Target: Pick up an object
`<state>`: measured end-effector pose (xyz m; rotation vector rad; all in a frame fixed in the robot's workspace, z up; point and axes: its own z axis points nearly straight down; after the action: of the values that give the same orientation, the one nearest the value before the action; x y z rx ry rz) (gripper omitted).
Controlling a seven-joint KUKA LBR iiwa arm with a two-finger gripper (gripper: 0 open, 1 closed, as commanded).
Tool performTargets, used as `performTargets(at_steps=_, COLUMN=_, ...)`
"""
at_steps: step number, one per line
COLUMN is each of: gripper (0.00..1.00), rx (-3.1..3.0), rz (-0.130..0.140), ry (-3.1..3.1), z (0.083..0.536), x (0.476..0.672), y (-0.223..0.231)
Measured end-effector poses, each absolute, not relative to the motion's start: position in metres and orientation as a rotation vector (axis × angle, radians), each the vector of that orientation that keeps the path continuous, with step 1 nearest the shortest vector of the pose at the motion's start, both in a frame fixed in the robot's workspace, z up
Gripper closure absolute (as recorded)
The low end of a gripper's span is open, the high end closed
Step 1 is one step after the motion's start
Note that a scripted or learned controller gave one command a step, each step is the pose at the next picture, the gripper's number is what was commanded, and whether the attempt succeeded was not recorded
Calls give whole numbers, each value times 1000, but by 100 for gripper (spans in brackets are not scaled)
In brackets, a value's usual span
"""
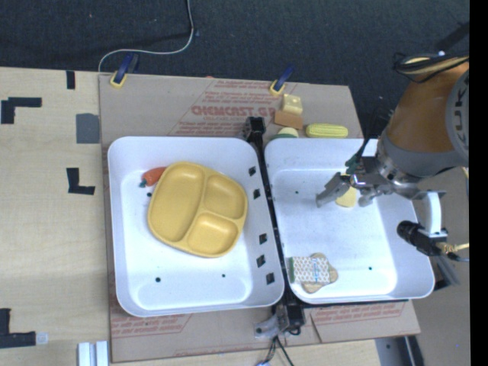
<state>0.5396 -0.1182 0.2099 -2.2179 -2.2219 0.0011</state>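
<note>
Claw [348, 191] at right bin's [381, 280] upper edge

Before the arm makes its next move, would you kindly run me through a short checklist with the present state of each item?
1. Hand is over the right bin: ok.
2. A target lies at the hand, the pale yellow object: ok.
3. Object seated between the fingers: cannot tell, the hand hides part of it.
4. Patterned pouch lies apart from the hand, near the bin's front edge: ok.
5. Yellow divided tray rests in the left bin, out of the way: ok.
</note>
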Motion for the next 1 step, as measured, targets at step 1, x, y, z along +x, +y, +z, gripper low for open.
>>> performTargets(at_steps=1, gripper=0, rx=-2226, rz=8, ry=-2216, z=165, x=584, y=-218)
